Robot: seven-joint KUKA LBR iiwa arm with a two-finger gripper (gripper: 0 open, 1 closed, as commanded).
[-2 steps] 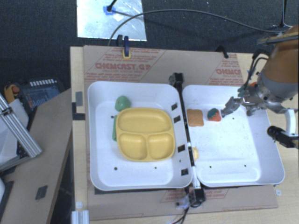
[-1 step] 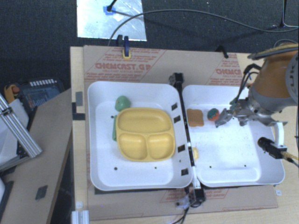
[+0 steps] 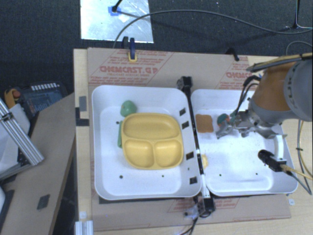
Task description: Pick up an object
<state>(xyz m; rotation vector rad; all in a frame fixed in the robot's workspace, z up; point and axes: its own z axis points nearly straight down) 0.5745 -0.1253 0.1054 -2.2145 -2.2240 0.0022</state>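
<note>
My gripper (image 3: pixel 223 130) hangs low over the upper left part of the right bin (image 3: pixel 244 180), reaching in from the right. A small teal object (image 3: pixel 223 117) lies right at the gripper's tip, touching or nearly touching it; I cannot tell which. A flat brown square (image 3: pixel 204 123) rests just left of the gripper, close to the bin's left wall. A small yellow piece (image 3: pixel 204 161) sits at the left edge of the right bin, by the divider.
The left bin (image 3: pixel 105 180) holds a yellow divided tray (image 3: pixel 150 140), with a green object (image 3: pixel 128 107) sticking out from under its upper left corner. A black clamp strip (image 3: pixel 191 131) runs between the two bins.
</note>
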